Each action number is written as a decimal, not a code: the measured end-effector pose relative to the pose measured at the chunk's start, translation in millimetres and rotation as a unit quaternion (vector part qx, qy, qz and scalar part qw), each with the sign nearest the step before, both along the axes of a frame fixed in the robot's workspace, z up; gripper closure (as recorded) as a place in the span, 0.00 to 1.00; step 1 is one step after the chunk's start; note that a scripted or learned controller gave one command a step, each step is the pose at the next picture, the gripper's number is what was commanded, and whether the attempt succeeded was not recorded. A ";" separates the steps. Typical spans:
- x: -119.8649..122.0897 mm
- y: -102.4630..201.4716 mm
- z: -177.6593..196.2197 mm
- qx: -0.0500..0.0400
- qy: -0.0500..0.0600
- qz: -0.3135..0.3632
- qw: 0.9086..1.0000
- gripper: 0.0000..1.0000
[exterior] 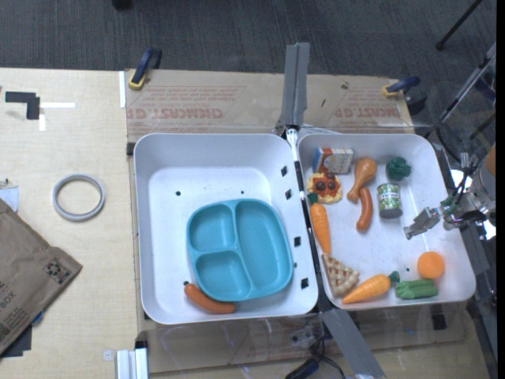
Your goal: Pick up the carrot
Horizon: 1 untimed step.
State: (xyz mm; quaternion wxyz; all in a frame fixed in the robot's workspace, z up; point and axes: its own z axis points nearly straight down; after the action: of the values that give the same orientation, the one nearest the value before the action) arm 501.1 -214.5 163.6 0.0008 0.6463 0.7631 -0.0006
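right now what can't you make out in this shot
- End effector, camera view: small and blurred at the right bin's rim; finger state unreadable.
- Arm: cut off by the right edge.
- Small box and can: labels too small to read.
- Sausage: partly tucked under the blue tray.

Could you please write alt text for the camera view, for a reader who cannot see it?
The gripper hovers at the right edge of the right bin, which holds two carrots among toy foods. The left bin holds a blue tray and a sausage.
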 end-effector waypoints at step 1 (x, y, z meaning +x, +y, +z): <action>-23.5 41.5 -72.1 0.001 0.000 0.026 1.000 0.00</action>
State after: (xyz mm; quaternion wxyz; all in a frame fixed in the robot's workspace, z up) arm 477.5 -172.9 91.5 0.0000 0.6263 0.7796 -0.0002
